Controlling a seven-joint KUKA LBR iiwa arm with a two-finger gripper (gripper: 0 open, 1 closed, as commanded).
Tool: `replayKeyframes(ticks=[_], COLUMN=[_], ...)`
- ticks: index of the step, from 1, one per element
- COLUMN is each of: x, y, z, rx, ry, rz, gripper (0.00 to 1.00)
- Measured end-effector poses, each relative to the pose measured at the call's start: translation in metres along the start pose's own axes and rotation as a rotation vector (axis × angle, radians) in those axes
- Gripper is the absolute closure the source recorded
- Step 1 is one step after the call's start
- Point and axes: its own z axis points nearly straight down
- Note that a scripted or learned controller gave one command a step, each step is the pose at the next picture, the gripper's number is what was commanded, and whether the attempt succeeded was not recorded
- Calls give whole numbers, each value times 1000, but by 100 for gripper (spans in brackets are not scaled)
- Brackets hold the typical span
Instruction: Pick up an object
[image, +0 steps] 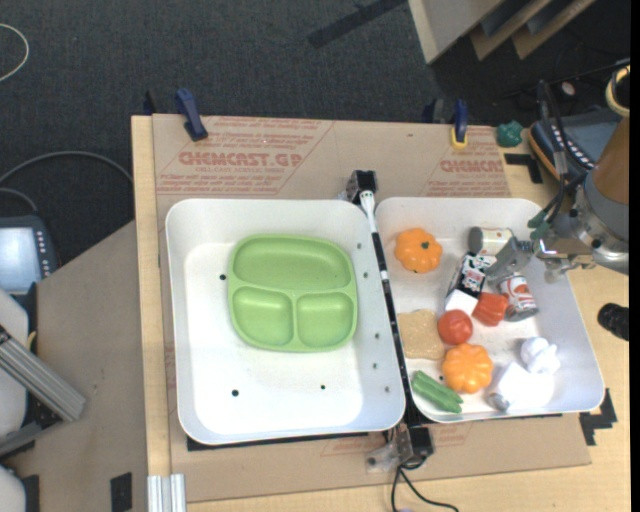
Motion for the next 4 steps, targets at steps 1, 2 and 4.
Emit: replayKeyframes(ticks=[1, 2, 4], x=[-27, -27, -92], y=[-4, 1, 5], z=[165, 146, -230], rx=[14, -4, -22], ry=[2, -2, -10], rz=[4, 2, -2], gripper=[0, 100, 100])
